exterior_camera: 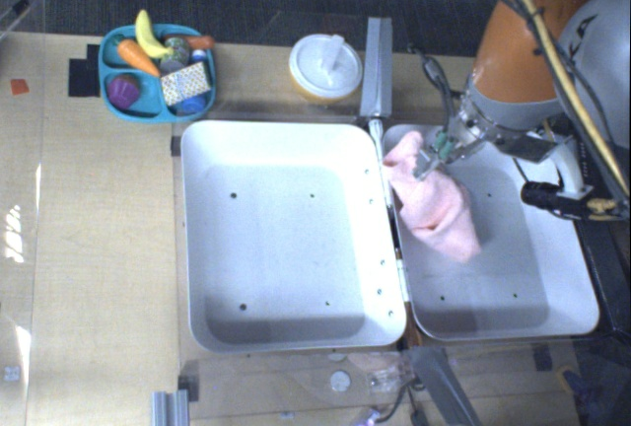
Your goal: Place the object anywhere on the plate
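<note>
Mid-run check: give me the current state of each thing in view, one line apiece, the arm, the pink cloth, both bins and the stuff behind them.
Gripper: down over the pink cloth's upper edge.
Pink cloth: crumpled, lying in the right bin against its left wall.
Right bin: holds the cloth.
Left bin: nothing visible inside.
Blue tray: behind the left bin, filled with toy food.
White lidded container: upright, lid on, behind the bins.

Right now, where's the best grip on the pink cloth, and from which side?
Take the pink cloth at its bunched upper end near the bin divider, coming straight down from above. It lies crumpled and soft, and the raised folds there give fingers something to pinch; the lower part looks flatter. The gripper already hangs there.
</note>
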### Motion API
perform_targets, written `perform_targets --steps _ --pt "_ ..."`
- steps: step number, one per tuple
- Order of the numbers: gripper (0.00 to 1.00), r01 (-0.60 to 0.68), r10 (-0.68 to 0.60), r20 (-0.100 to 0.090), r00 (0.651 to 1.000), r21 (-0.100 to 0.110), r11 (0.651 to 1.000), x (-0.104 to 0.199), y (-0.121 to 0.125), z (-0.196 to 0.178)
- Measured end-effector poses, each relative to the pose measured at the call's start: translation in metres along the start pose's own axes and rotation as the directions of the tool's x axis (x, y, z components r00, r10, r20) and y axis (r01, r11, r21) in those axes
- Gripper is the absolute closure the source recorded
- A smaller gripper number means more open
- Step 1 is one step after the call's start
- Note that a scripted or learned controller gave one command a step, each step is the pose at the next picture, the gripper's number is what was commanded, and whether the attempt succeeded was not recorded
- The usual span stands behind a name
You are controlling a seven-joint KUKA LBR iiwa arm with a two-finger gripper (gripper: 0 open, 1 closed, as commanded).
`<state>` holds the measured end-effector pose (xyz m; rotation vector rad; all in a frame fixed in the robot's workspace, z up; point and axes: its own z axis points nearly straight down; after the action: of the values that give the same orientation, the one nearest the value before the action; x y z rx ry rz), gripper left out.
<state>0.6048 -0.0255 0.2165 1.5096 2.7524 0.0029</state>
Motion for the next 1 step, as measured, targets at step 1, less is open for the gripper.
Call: perform_targets --steps 1 --pt "1.0 0.392 -0.392 0.001 0.92 -0.002 0.92 0.0568 0.0121 -0.0097"
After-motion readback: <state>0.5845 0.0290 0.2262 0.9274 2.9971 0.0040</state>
